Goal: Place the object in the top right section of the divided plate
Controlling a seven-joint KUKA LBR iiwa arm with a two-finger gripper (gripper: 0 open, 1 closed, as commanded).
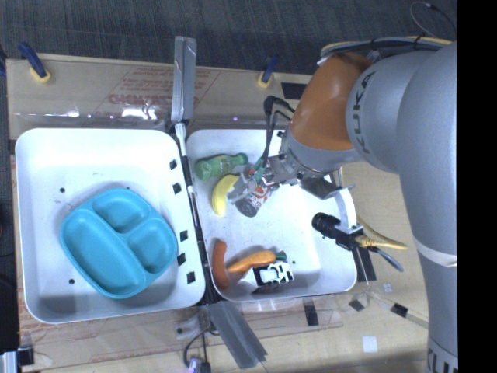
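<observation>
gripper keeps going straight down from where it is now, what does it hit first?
Most likely the can: the gripper hangs over the right bin, pointing down, with the can right at its tip. The banana and green bottle lie just to the left. Depth is hard to judge from this slanted view.

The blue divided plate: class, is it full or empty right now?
Empty. The plate lies in the left bin with all three sections bare blue; the food items sit in the right bin.
</observation>
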